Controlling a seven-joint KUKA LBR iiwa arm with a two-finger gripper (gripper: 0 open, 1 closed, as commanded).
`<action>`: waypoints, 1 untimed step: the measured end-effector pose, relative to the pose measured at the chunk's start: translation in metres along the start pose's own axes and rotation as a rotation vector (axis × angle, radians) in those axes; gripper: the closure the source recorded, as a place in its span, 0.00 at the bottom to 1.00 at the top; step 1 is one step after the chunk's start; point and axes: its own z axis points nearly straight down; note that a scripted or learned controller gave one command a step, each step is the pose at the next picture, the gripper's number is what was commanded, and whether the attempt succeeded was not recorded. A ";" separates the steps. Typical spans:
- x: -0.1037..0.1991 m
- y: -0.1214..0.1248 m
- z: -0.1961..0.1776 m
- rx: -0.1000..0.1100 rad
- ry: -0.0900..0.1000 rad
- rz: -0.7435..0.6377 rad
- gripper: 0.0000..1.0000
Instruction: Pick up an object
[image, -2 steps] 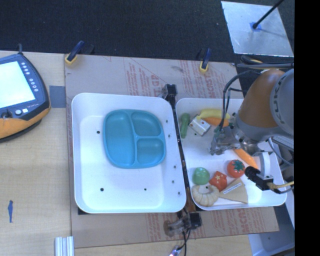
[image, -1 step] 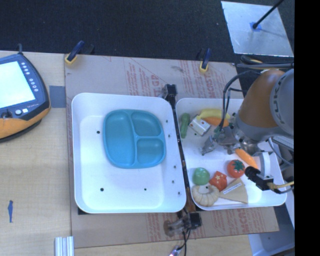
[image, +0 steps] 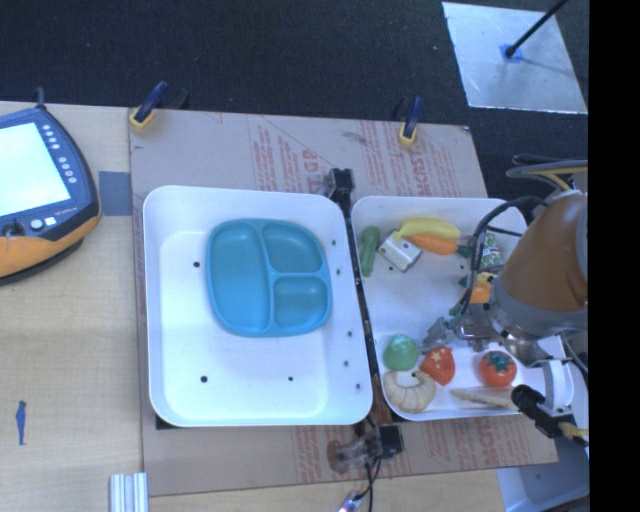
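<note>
The right bin (image: 420, 214) holds several toy foods. At its back lie a yellow banana (image: 428, 227), an orange carrot (image: 434, 243), a green pickle (image: 369, 250) and a small grey block (image: 398, 254). At its front sit a green lime (image: 401, 352), a red strawberry-like piece (image: 438, 365), a red tomato (image: 497, 369), a beige pastry (image: 410, 391) and a pale flat stick (image: 478, 398). My gripper (image: 443, 335) hangs low over the front half of this bin, just above the red piece and to the right of the lime. Nothing visibly sits in it.
The left bin (image: 170, 300) carries a blue divided plate (image: 268, 276). A tablet in an orange case (image: 40, 190) lies on the bench at far left. Clamps (image: 148, 106) stand on the board's back edge. The arm's grey and orange body (image: 545, 270) covers the right bin's right side.
</note>
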 end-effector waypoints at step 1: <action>-0.001 0.000 -0.010 0.001 -0.001 -0.005 1.00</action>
